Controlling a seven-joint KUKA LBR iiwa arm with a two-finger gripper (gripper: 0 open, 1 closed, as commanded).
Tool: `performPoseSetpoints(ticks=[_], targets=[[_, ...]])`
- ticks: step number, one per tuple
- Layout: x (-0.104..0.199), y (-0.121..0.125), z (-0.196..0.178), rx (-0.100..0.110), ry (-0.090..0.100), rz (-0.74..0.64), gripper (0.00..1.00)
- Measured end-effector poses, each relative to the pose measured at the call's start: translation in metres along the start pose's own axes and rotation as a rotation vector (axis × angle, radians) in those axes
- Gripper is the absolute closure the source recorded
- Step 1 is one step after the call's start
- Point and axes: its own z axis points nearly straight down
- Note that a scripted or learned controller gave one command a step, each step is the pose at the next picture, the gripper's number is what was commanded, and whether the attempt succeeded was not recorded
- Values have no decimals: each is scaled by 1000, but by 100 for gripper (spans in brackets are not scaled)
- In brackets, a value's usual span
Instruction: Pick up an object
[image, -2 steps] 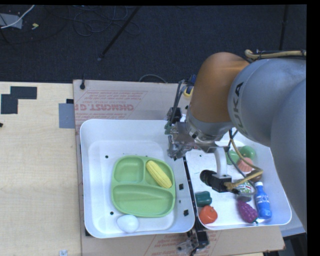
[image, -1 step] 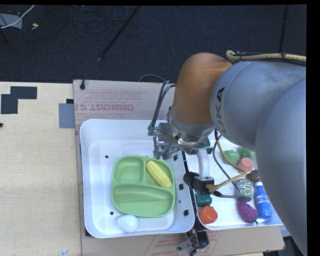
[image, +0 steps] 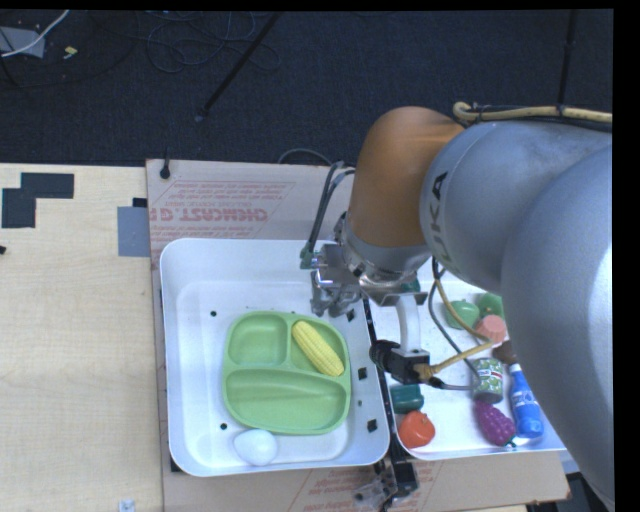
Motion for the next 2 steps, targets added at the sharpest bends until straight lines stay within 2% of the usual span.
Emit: performPoseSetpoints(ticks=[2], targets=[[6, -4, -1, 0, 1, -2, 100]])
